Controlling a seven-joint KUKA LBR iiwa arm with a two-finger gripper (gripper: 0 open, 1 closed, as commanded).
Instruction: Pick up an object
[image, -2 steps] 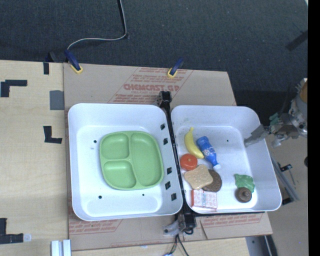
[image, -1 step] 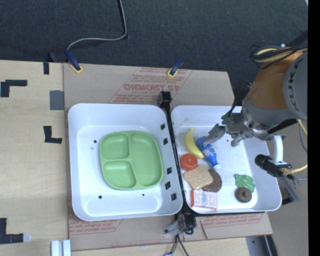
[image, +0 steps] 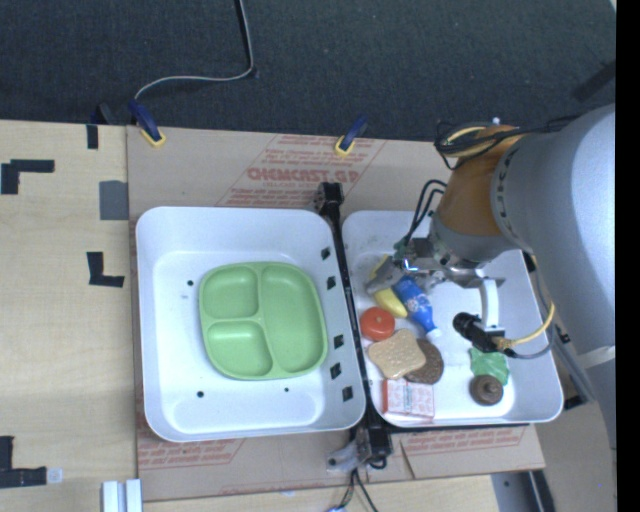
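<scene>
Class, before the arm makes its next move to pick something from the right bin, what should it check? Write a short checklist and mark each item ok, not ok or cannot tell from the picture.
1. Gripper is over the right bin, where the objects lie: ok.
2. A target sits close by: the blue tube and yellow piece lie just below the gripper: ok.
3. Target stands free of neighbours: tube, yellow piece and orange disc are crowded together: not ok.
4. Gripper is open enough to fit the tube: cannot tell.
5. Nothing is already in the gripper: cannot tell.
6. Green plate lies in the left bin, out of the arm's way: ok.
</scene>
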